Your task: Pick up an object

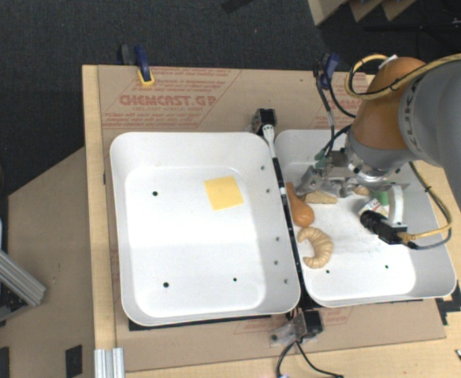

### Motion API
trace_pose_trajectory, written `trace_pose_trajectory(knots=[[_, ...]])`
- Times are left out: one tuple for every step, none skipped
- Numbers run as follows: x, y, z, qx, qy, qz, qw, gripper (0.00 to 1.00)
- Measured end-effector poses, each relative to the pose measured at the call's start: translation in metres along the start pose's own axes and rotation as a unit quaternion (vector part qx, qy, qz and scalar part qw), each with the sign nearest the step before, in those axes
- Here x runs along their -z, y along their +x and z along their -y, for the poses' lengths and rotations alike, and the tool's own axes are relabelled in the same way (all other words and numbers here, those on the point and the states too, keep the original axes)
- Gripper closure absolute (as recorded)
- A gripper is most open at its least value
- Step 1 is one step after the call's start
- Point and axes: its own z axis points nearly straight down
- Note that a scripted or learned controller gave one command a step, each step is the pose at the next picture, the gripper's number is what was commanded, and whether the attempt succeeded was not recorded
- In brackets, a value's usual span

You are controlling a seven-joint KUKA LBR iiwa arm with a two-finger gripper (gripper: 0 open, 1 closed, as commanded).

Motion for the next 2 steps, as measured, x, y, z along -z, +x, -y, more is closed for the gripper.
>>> trace_pose_trajectory(knots=[[0.0,-0.0049,-0.0026,0.0,-0.002,0.001,1.0,0.0],[0.0,-0.0048,-0.0019,0.0,-0.002,0.0,1.0,0.0]])
